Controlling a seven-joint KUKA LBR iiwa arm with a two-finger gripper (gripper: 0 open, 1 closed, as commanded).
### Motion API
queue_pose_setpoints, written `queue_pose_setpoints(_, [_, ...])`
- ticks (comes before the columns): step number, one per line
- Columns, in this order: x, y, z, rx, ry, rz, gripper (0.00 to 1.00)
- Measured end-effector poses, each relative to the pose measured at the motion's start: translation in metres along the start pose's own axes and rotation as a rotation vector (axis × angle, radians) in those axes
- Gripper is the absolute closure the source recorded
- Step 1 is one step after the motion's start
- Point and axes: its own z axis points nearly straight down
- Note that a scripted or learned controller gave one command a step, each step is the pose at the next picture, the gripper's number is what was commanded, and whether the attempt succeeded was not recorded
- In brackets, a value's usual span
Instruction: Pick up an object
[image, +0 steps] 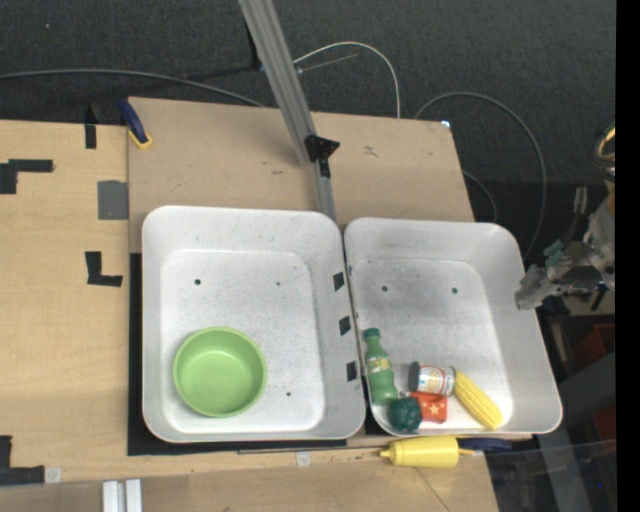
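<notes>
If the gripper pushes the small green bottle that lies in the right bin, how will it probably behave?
The small green plastic bottle lies on its side against the right white bin's left wall, so it would probably roll rather than slide. It looks hollow and light, likely easy to knock. Its round, smooth body may slip from two fingers, and the dark green ball-like object near its base could block it.

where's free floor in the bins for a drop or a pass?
Left bin: bare across the far half and near right, bounded by its walls and the green bowl at near left.
Right bin: far half bare.
Crowded: its near edge, with green bottle, can, corn and a dark green piece packed together.
</notes>
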Motion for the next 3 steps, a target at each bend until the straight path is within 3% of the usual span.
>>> queue_pose_setpoints(3, [0.147,0.05,0.018,0.006,0.005,-0.006,1.0])
